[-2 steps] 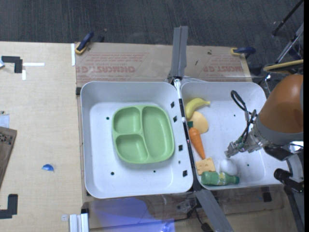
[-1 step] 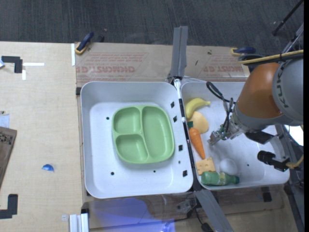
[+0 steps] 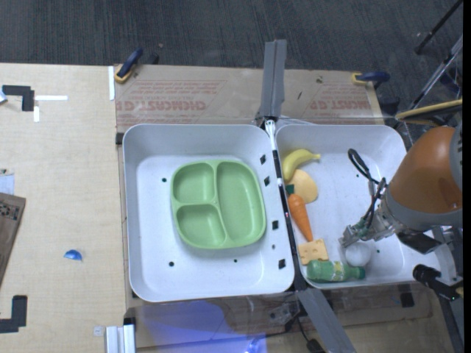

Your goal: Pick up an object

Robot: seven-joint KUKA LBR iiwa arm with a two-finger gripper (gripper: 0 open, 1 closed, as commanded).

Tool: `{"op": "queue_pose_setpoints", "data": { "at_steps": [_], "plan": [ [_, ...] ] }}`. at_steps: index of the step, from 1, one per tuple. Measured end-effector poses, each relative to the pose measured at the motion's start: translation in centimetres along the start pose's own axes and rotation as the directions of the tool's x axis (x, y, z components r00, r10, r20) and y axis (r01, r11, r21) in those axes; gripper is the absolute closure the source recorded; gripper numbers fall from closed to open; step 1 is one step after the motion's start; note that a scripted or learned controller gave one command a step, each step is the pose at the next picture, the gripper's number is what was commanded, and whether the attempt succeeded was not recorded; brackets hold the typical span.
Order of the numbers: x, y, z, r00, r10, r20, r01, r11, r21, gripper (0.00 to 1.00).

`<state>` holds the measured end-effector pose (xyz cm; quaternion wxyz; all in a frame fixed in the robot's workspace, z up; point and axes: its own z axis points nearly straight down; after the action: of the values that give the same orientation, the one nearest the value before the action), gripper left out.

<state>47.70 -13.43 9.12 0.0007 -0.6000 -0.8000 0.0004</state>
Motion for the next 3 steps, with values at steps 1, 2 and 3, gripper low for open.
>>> {"op": "queue_pose_setpoints", "data": {
  "at_steps": [1, 2, 3],
  "plan": [
    [-5.4, 10.0, -0.1, 0.974, 0.227, 0.002, -0.227, 0.974, -0.001, 0.0],
    [-1.0, 4.3, 0.0, 1.0, -0.001, 0.0, 0.001, 1.0, 0.0, 0.0],
    [-1.0, 4.3, -0.9, 1.0, 0.001, 0.0, -0.001, 1.0, 0.0, 1.0]
  ]
}}
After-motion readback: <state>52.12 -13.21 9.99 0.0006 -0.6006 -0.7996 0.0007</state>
